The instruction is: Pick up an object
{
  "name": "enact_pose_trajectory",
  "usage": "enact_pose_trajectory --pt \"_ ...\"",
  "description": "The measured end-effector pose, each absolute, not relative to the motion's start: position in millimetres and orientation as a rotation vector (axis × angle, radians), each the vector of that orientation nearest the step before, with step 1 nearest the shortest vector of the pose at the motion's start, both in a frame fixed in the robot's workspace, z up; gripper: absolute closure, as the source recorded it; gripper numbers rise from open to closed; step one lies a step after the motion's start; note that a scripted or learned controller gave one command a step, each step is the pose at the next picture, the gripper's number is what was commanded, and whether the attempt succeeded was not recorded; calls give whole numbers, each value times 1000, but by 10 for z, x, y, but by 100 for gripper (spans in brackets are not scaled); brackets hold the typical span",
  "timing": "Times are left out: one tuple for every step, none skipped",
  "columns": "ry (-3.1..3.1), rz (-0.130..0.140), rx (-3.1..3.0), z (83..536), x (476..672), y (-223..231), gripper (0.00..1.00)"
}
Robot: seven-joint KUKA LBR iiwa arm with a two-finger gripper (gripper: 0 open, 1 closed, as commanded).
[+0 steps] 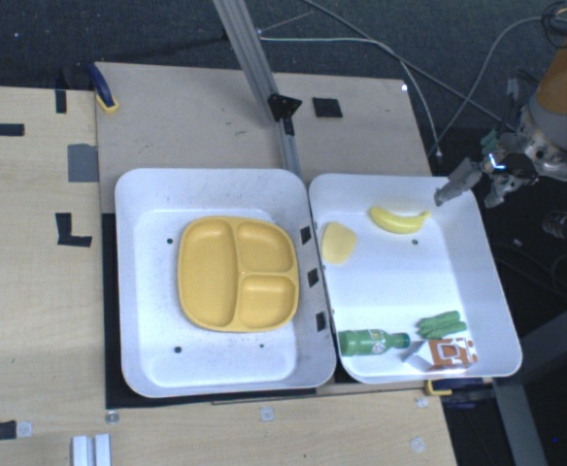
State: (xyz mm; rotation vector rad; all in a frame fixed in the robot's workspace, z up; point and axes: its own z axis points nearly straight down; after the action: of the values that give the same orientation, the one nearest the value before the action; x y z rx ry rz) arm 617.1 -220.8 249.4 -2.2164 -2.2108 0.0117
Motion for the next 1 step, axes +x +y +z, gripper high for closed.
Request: enact_pose_trajectory --pt "-2223 2 -2220 2571 6197 -2202 0"
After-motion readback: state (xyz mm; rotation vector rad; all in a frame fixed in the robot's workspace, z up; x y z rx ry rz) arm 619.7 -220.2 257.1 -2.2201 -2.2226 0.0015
